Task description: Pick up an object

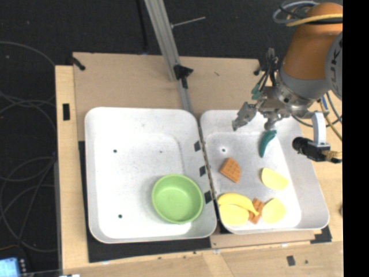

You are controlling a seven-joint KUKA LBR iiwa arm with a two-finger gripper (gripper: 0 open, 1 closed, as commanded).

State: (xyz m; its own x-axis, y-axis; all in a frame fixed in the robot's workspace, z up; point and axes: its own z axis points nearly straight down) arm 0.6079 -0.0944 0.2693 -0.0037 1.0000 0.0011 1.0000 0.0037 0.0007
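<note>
Where visible: one green bowl, three yellow pieces.

Probably a lab: bench, cables.

Even overhead light, fairly bright. We note the white bins nearly bleached, their rims glaring, with a soft shadow beneath the bowl. The floor around the table falls into darkness. Detail is soft and grainy throughout; the arm looks slightly blurred.
</note>
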